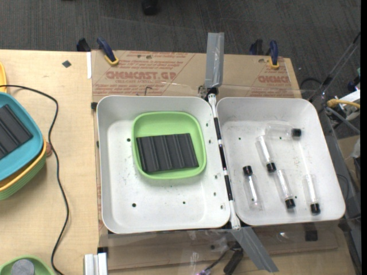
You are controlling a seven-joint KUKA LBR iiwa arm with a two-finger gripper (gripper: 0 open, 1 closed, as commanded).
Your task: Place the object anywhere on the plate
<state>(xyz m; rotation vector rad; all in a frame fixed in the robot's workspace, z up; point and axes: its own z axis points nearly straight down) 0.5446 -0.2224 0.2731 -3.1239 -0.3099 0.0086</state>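
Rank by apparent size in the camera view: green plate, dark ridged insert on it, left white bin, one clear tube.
1. left white bin
2. green plate
3. dark ridged insert
4. clear tube, far smallest; all five tubes look alike.

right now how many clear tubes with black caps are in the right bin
5, all lying in the right bin: one at the back, two mid-bin, two near the front.
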